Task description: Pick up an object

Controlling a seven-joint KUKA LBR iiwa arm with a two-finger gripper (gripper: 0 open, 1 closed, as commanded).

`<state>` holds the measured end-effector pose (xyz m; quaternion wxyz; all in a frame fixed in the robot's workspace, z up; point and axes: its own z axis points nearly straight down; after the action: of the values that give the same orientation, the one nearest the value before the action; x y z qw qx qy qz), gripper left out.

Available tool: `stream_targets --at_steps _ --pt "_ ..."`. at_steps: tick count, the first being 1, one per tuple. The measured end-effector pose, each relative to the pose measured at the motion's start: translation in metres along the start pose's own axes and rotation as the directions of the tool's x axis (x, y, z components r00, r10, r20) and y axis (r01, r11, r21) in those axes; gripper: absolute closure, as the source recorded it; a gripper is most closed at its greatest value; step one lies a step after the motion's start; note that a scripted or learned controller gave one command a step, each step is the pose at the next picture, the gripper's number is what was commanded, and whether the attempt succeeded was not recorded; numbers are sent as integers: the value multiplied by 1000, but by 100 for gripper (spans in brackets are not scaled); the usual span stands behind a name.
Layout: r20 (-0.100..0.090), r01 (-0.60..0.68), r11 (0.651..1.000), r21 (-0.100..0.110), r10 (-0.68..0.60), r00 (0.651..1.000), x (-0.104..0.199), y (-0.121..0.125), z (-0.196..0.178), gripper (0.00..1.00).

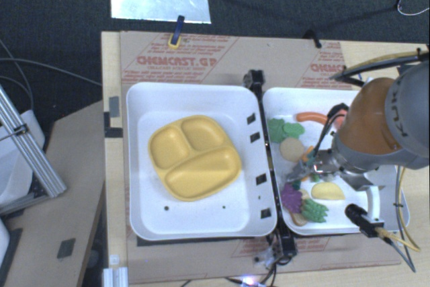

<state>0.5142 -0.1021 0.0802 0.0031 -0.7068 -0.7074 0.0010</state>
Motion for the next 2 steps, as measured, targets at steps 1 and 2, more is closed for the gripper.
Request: stream_targets --at_steps 1,2 --pt "3 0 1000 -9 0 1000 -2 3 -15 100" --pt "3 0 1000 -9 0 1000 -2 3 -14 0"
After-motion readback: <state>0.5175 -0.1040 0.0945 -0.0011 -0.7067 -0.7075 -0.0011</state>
